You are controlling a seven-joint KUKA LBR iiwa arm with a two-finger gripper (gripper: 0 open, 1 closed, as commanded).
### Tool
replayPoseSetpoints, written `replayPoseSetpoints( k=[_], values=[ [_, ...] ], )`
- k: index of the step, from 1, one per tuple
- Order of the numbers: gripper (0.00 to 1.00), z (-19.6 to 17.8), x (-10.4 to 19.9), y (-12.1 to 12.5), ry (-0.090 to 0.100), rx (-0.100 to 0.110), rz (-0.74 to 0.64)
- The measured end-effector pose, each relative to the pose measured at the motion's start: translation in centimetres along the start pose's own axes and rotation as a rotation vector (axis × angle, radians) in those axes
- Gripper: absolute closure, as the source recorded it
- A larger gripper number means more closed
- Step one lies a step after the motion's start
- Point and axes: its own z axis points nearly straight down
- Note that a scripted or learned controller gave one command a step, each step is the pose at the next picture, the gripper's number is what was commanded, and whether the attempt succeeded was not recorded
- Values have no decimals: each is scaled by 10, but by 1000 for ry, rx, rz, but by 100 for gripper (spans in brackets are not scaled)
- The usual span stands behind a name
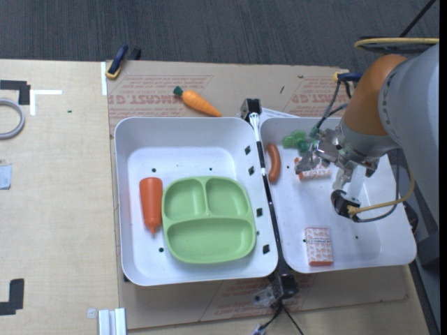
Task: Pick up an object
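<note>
The gripper point(312, 160) sits low in the right bin point(391, 253), right of centre frame, beside a small red-and-white item point(313, 174); finger state cannot be determined. Nothing is visibly lifted. A sausage point(274, 163), green piece point(296, 141) and box point(319, 246) rest there; the pick appears outstanding

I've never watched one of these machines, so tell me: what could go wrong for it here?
The end effector sits low in the right bin, crowded by a small red-and-white item, something green and a sausage. It might nudge one aside or grab nothing. Its dangling cable could perhaps snag.
</note>
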Motion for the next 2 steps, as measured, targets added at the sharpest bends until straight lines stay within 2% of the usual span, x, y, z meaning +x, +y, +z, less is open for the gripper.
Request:
replayPoseSetpoints(
  k=[1,2],
  values=[
    [0,28,-1,-9,1,1,-66],
    [0,-72,63,-27,0,-2,213]
  ],
)
